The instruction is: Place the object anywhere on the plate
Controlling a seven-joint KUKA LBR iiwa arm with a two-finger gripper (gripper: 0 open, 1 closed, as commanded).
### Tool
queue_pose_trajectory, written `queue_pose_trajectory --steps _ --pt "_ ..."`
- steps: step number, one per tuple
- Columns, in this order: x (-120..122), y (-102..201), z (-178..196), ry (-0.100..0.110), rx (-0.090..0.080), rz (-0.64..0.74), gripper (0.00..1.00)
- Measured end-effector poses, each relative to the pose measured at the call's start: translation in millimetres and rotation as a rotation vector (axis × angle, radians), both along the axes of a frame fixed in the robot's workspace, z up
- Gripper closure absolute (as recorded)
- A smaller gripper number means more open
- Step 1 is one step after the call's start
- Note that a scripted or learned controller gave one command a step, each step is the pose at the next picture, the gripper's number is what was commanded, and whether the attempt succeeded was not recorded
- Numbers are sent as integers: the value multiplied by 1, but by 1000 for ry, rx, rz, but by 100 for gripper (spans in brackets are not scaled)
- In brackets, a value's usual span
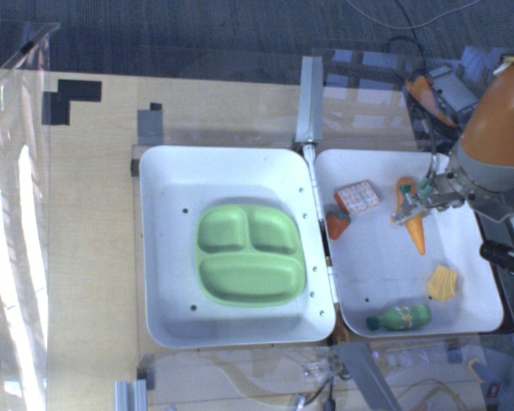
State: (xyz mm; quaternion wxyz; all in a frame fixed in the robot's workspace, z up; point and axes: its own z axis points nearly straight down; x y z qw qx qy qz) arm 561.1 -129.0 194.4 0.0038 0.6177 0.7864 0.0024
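Task looks barely started, judging from the layout. Green plate sits bare in the left bin, centre of frame, three compartments, nothing on it. All loose items over in the right bin, right side of frame. Placing step entirely left to do, and a secure pick not confirmed either.

Gripper down at the upper right of the right bin, right over the carrot. Finger state — cannot tell at this slant; metal parts overlap the carrot's top end, no clear gap or clamp visible. Likely target is the carrot (a guess, from where the gripper is). Carrot lying flat on the bin floor as far as can be judged, pointed end toward the bottom of frame.

Materials and shapes:
- plate: moulded plastic, matte pale green, rounded corners, two small wells above one wide well
- bins: shallow white plastic, smooth, slightly glossy, rounded corners
- carrot: orange, tapered cone, toy-like, greenish bit near the top
- small box: flat, pinkish with a grid print, upper left of right bin, tilted
- strawberry-like red toy against the bin's left wall, just below the box
- yellow wedge — cheese-like, lower right
- green bottle on its side along the bottom edge, yellow label

Counter light wood, taped black marks at upper left.
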Motion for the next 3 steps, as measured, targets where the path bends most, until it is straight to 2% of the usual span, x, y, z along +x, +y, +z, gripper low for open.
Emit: queue_pose_trajectory --steps 1,2,3 --pt "18 99 -8 2 -1 268 100" --pt "-29 198 -9 4 0 341 100" --pt "-29 198 -9 4 0 340 0"
